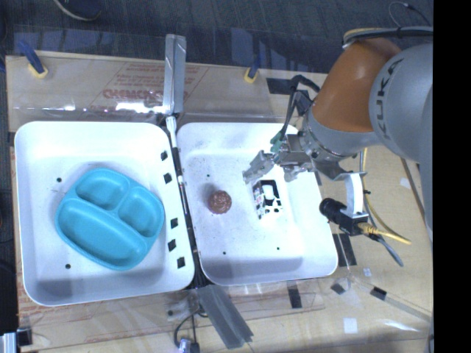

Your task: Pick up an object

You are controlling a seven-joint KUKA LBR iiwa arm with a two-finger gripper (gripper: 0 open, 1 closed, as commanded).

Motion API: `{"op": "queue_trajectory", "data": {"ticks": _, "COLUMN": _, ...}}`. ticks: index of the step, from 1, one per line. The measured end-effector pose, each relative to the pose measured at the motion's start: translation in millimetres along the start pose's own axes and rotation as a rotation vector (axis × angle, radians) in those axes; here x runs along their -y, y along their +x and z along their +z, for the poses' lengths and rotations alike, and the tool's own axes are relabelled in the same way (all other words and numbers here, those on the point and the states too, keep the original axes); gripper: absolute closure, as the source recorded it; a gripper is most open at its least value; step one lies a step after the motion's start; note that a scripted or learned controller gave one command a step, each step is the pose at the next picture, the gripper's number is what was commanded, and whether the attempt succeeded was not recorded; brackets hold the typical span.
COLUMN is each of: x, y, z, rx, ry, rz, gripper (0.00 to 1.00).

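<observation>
Pincer (268,169) state indeterminate, over right bin (309,259); brown ball (218,201) lay beside it; table (88,87) stood on dark carpet (235,13)

Bench (96,83) bears two white bins (37,197), side by side.

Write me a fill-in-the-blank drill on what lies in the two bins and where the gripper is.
1. The light blue divided plastic plate lies in the ____ white bin.
2. The small round brown ball lies in the ____ white bin.
3. The blue plate has ____ compartments.
4. The two-finger gripper is above the ____ bin.

Missing words: left; right; three; right
</observation>
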State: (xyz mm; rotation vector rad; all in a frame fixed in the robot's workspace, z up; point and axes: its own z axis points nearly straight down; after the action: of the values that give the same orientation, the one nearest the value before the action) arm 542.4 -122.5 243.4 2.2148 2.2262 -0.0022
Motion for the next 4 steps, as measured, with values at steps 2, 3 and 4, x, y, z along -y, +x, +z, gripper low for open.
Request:
{"op": "queue_trajectory", "data": {"ticks": 2, "x": 10.4, "y": -26.8, "z": 22.8, "rx": -0.002, "ry": 0.001, "rz": -0.138, "gripper": 0.0}}
{"op": "queue_trajectory", "data": {"ticks": 3, "x": 11.8, "y": 20.0, "z": 152.5, "rx": -0.003, "ry": 0.003, "rz": -0.233, "gripper": 0.0}}
{"op": "queue_trajectory", "data": {"ticks": 4, "x": 11.9, "y": 19.0, "z": 142.8, "rx": -0.002, "ry": 0.004, "rz": -0.236, "gripper": 1.0}}
